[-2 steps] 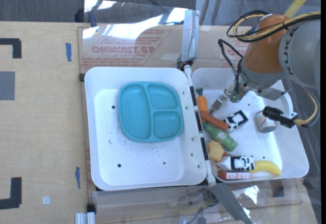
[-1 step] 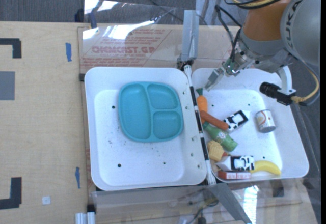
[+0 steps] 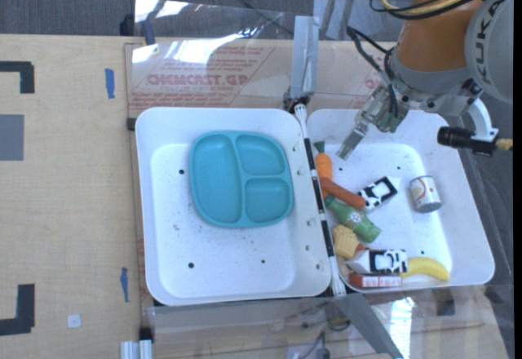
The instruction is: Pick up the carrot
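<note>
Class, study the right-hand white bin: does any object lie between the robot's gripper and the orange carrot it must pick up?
Nothing visible does. The two-finger gripper hangs just up and right of the orange carrot, with bare floor of the right-hand white bin between them. The long orange-red vegetable lies just below the carrot, on the far side from the gripper.

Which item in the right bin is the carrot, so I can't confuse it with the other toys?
Start at the right white plastic bin and follow its left wall. Against that wall, just below the gripper, lies the long orange carrot, slanting down toward the bin's middle. Its neighbours are a green vegetable and yellow corn; only the carrot is slim and orange.
</note>
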Available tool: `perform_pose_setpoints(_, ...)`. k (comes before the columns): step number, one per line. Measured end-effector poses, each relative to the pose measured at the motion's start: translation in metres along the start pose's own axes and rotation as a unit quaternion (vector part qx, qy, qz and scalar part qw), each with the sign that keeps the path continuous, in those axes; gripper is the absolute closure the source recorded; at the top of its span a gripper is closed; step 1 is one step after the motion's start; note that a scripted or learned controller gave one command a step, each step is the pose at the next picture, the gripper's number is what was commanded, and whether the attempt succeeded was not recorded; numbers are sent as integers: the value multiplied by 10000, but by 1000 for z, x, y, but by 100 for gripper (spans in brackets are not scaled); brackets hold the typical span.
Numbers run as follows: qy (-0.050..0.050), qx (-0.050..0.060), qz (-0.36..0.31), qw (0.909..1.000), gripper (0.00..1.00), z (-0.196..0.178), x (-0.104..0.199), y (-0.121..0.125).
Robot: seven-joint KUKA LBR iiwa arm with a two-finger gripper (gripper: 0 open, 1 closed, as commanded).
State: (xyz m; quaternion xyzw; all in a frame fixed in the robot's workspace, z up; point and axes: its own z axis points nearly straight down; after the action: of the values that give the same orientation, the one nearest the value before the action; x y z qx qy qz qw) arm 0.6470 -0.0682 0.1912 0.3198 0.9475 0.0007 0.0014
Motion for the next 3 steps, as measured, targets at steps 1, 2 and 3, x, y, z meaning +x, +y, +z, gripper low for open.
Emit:
perform_pose_setpoints(1,-21,-8,-449,9990,0,97,27,-66)
perform_pose_setpoints(2,-42,-32,-437,9990,100,87,26,-65)
perform_pose_setpoints(3,-18,-9,1387,9903,100,5,20,7)
